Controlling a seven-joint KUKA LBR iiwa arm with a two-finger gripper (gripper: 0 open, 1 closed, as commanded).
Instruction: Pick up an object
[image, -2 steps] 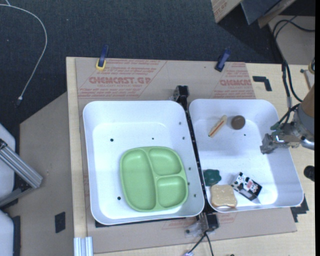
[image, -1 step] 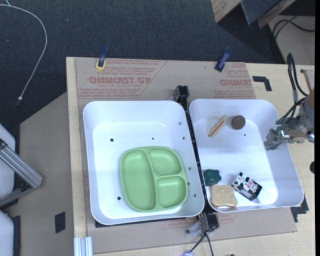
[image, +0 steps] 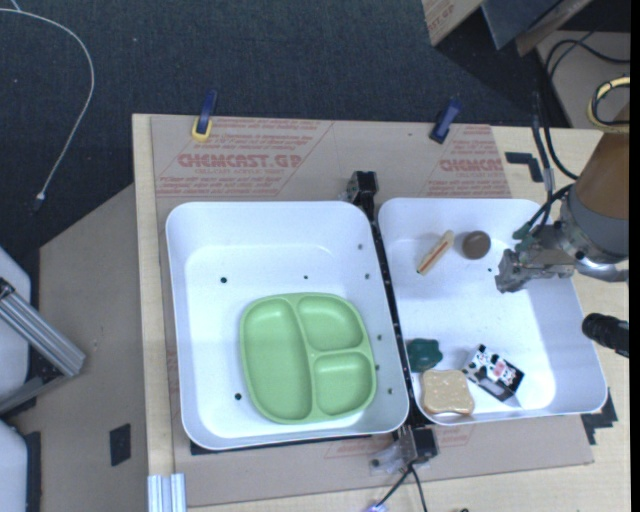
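The right bin (image: 560, 330) holds several small objects. A tan stick (image: 434, 252) and a brown round piece (image: 475, 244) lie near its far side. A dark green piece (image: 425, 352), a beige bread-like piece (image: 447, 393) and a black-and-white item (image: 496, 373) lie near its front. My gripper (image: 518, 271) hangs low over the bin's right part, just right of the brown round piece and apart from it. I see nothing between its fingers.
The left bin (image: 200, 300) holds a green divided plate (image: 306, 356). Black clamps sit between the bins at the far (image: 362, 186) and near (image: 420, 443) ends. Blue clips (image: 205, 112) (image: 445, 120) mark the cardboard's far edge.
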